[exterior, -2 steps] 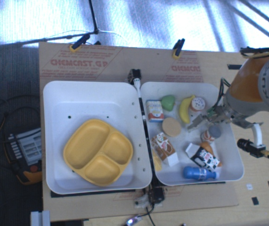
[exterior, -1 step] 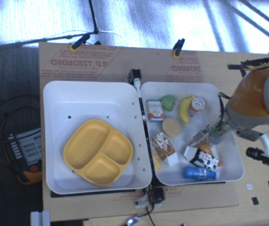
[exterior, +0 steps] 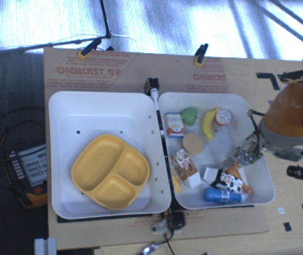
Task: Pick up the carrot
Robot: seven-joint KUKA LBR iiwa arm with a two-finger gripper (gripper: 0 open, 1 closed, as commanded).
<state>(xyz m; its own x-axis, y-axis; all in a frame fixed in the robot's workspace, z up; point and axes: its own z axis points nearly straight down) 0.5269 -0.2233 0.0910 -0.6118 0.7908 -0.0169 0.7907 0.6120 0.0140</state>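
Note:
The carrot (exterior: pixel 238 173) is a small orange piece in the right bin (exterior: pixel 257 195), near its right wall, partly covered by a black-and-white patterned carton (exterior: pixel 230 183). My gripper (exterior: pixel 240 159) hangs low in that bin just above and right of the carrot's upper end, very close to it. Whether it touches the carrot is unclear. The grey arm with its orange band (exterior: pixel 289 110) reaches in from the right.
Around the carrot lie a blue bottle (exterior: pixel 223 196), a white block (exterior: pixel 210 174), a brown carton (exterior: pixel 184 166), a tan disc (exterior: pixel 192 142), a banana (exterior: pixel 209 124), a green piece (exterior: pixel 189 116) and a small can (exterior: pixel 223 117). The left bin (exterior: pixel 66 110) holds a yellow divided plate (exterior: pixel 111 170).

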